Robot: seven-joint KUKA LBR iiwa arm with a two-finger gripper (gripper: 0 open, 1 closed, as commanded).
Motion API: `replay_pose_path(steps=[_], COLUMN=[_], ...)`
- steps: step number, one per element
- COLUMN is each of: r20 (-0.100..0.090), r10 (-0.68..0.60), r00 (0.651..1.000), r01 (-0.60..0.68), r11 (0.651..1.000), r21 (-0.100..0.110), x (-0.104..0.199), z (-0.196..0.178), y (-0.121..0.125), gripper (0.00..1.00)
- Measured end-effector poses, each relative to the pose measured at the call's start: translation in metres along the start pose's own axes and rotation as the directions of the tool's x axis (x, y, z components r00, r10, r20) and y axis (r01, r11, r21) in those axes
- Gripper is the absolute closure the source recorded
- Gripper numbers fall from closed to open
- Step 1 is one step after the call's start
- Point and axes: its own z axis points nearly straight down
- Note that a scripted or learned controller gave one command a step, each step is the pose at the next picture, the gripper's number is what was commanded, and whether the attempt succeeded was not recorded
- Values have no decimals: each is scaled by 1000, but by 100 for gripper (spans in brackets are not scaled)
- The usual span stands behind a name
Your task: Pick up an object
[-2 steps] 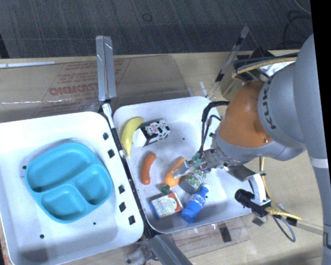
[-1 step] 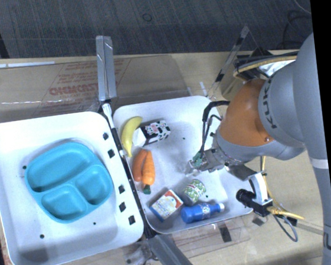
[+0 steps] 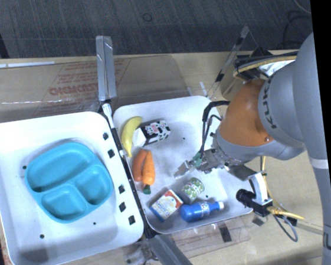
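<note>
While my claw (image 3: 188,166) hangs over the middle of the right bin (image 3: 168,106), fingers seemingly spread and gripping nothing, the pick is not yet made. Nearest candidate: green-labelled can (image 3: 191,189) just below, toward the bin's front edge; descent, closure, lift all remain.

Brown cardboard-covered bench (image 3: 147,71) carries two shallow white bins side by side, the left bin (image 3: 6,194) touching the right bin (image 3: 157,107).
</note>
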Motion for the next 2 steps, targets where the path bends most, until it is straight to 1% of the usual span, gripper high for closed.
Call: replay_pose_path(steps=[1,2], r20=[-11,-12], r10=[-1,-246], r00=[1000,969], r01=[2,247], r11=[1000,968], r21=[21,37], x=[12,43], z=[21,20], y=[117,154], gripper=[0,0])
